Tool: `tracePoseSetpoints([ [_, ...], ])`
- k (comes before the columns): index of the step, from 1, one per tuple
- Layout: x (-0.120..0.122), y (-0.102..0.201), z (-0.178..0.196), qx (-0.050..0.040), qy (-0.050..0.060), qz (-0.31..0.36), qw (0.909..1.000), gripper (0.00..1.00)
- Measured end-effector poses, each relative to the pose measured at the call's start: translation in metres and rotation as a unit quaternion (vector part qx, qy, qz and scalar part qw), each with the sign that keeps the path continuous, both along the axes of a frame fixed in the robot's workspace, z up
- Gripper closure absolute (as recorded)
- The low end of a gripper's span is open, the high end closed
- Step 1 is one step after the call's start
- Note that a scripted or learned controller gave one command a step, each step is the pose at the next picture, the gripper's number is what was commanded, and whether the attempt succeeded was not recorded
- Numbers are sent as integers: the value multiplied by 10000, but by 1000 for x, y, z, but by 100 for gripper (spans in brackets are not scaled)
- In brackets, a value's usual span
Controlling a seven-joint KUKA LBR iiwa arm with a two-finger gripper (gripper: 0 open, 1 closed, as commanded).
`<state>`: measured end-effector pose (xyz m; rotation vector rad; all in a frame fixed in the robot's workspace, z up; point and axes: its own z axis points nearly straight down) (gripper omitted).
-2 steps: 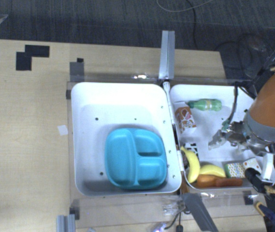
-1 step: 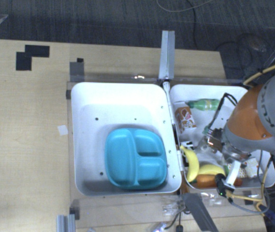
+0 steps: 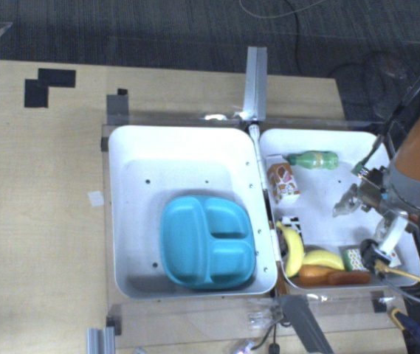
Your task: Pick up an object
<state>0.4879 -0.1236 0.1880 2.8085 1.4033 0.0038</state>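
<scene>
The gripper [image 3: 365, 214] is hovering open and holding nothing over the right bin [image 3: 320, 140], near its right wall. Bananas [image 3: 307, 257] and a reddish object [image 3: 333, 276], partly hidden, are crowding the front edge; a green bottle [image 3: 312, 160] is lying by the back edge. A blue tray [image 3: 207, 240] is sitting in the left bin [image 3: 136, 168].

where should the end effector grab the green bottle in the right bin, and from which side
Probably across the middle of the green bottle, coming straight down from above. It lies on its side near the far wall of the right bin, long axis running left to right, so the fingers would close across its narrow width, front to back. White floor is open in front of it; the small carton sits off its left end.
</scene>
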Motion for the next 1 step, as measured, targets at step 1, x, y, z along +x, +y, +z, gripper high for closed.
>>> tracePoseSetpoints([
  [1, 4, 25, 37, 6, 6, -1812, 9834, 0],
])
